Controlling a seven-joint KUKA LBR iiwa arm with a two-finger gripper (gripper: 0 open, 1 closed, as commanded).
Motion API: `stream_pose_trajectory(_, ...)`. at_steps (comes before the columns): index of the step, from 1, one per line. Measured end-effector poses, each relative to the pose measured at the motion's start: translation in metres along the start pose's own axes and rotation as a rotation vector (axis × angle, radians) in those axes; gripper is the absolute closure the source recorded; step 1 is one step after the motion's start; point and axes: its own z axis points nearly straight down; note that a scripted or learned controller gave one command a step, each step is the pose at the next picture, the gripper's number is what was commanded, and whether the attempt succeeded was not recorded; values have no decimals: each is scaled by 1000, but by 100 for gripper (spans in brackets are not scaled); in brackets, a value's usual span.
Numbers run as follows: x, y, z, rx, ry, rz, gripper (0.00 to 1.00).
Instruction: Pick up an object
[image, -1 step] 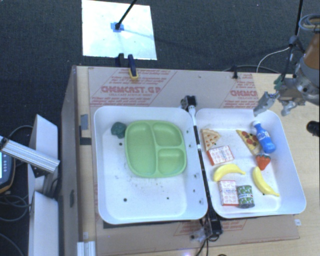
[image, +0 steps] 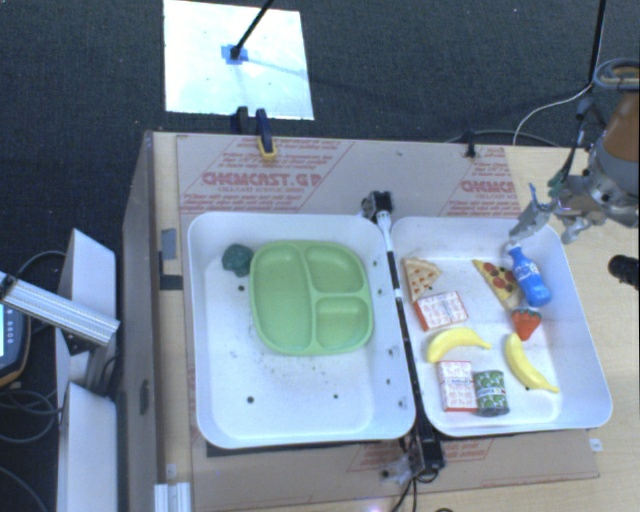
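Blue and white, the bottle (image: 528, 277) lies in your right bin (image: 590, 385) near its top edge, long axis running from eleven to five o'clock. Your gripper (image: 549, 215) hangs just beyond its cap end, toward one o'clock, fingers spread apart and holding nothing.

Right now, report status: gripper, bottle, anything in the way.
Gripper open, above right bin's far edge, holding nothing. Blue bottle lying just below it, ungrasped. Pizza slice and strawberry crowd the bottle.
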Motion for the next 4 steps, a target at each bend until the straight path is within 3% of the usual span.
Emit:
stream_pose_trajectory(1, 1, 7, 128, -2, 0, -2, 0)
stream_pose_trajectory(2, 21, -13, 127, -2, 0, -2, 0)
stream_pose_trajectory(3, 0, -50, 127, -1, -1, 0, 0)
stream_pose_trajectory(4, 0, -49, 116, -4, 0, -1, 100)
